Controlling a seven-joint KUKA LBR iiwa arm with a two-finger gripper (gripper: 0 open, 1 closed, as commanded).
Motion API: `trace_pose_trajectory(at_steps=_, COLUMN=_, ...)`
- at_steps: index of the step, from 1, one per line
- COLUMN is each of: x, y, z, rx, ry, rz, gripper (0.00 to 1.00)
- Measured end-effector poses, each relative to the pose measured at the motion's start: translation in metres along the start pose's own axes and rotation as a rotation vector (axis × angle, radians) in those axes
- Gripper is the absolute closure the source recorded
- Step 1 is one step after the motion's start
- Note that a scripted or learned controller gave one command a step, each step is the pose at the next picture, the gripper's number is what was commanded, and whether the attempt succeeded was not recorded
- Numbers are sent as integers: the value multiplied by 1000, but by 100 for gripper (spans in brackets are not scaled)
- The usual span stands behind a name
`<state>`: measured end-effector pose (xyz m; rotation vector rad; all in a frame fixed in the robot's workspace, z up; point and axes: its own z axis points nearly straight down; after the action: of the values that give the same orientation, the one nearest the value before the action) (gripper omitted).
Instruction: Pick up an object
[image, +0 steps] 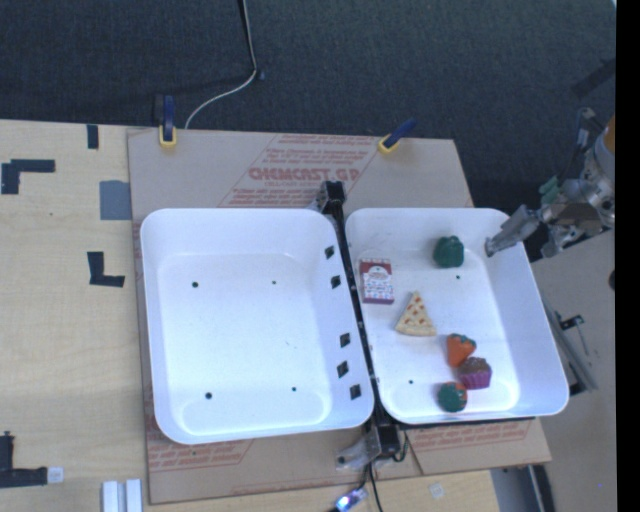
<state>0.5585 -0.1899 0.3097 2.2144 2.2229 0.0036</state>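
**Op:** I have the end effector (503, 238) at the right bin's (535, 330) upper-right rim, carrying nothing. Can't tell its opening from here.

**Eng:** Nearest pick?

**Op:** Green toy vegetable (448, 251), just left of the tip, inside the right bin, roundish, no clear long axis. Cheese wedge (415, 316) and red-and-white carton (377, 281) lie farther left and lower. I'd go for the green one.
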Motion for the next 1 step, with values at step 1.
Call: trace_pose_trajectory(at_steps=1, x=-35, y=24, z=-22, rx=2, ry=-1, rz=3, gripper=0)
